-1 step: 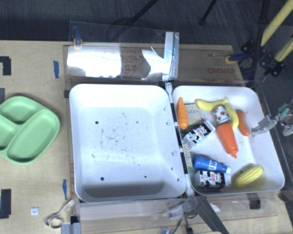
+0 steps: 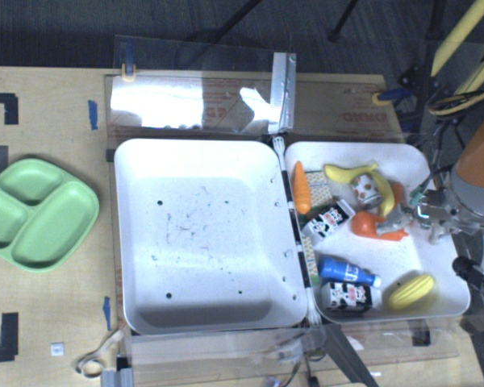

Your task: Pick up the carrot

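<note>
two bins; the carrot (image 2: 301, 189) lies against the right bin's (image 2: 339, 152) left wall. approach not begun; the jaws (image 2: 432, 213) wait far right, state unclear, and must cross over it.

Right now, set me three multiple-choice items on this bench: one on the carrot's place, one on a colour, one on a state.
1. Where does the carrot lie?
A. in the right bin, along its left wall
B. on the green plate
C. in the left bin

2. What colour is the divided plate on the bench?
A. white
B. green
C. blue

3. How does the blue bottle sit?
A. upright
B. on its side
C. hanging over the bin's rim

Answers: 1 A, it rests beside the divider between the bins. 2 B, pale green at the far left. 3 B, its length runs flat across the bin floor.
</note>
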Available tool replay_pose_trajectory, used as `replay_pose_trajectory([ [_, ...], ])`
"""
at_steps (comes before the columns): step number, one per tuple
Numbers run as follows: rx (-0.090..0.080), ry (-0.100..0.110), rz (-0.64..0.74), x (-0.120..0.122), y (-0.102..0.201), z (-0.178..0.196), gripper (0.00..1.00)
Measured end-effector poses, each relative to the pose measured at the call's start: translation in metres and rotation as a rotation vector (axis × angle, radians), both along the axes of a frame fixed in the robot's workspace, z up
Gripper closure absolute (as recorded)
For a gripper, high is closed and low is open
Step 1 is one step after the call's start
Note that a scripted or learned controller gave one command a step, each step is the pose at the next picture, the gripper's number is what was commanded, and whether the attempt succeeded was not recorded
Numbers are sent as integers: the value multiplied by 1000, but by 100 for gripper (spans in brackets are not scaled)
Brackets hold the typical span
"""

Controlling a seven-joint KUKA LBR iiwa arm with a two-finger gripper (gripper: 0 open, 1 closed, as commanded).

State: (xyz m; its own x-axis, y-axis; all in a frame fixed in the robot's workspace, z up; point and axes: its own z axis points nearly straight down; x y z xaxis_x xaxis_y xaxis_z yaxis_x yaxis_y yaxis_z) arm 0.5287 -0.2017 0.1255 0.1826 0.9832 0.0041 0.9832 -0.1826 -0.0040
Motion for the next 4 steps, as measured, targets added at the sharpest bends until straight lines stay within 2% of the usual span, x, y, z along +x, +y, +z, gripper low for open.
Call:
replay_pose_trajectory([
  [1, -5, -6, -13, 10, 82, -39, 0],
  [2, -3, 1, -239, -13, 102, -16, 0],
  [3, -7, -4, -176, 90, 78, -40, 0],
  [4, -5, 0, -300, 49, 110, -6, 0],
])
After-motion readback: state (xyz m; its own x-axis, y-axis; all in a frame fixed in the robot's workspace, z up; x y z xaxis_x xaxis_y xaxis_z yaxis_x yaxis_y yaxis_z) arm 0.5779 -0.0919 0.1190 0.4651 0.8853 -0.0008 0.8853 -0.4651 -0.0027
